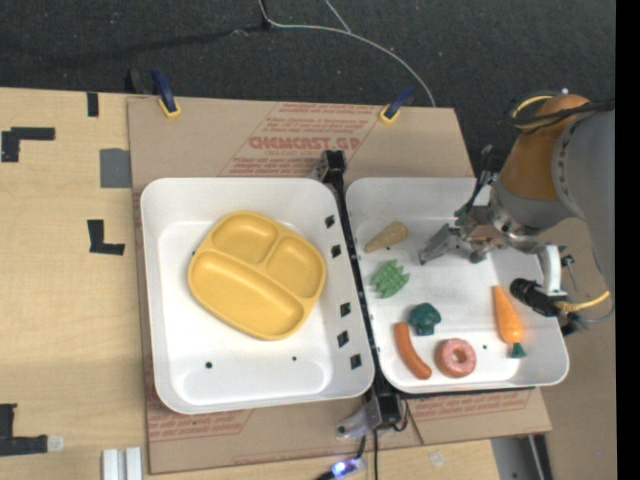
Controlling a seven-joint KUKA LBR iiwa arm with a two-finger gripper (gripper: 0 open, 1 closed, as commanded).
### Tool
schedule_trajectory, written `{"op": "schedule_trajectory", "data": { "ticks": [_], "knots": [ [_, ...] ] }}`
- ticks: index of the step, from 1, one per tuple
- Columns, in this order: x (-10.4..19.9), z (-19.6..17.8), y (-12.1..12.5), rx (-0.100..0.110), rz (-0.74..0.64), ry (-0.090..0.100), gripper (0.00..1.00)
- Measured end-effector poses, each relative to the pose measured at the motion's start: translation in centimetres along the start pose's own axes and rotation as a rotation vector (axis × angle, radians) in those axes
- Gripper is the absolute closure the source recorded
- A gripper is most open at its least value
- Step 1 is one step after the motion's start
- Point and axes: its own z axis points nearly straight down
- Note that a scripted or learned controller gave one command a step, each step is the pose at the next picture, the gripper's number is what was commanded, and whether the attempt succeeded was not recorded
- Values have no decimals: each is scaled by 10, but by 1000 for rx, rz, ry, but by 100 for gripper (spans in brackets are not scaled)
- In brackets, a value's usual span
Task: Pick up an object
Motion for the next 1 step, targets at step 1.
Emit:
{"op": "schedule_trajectory", "data": {
  "ticks": [1],
  "knots": [
    [1,-14,1,-2,-1,1,100]
  ]
}}
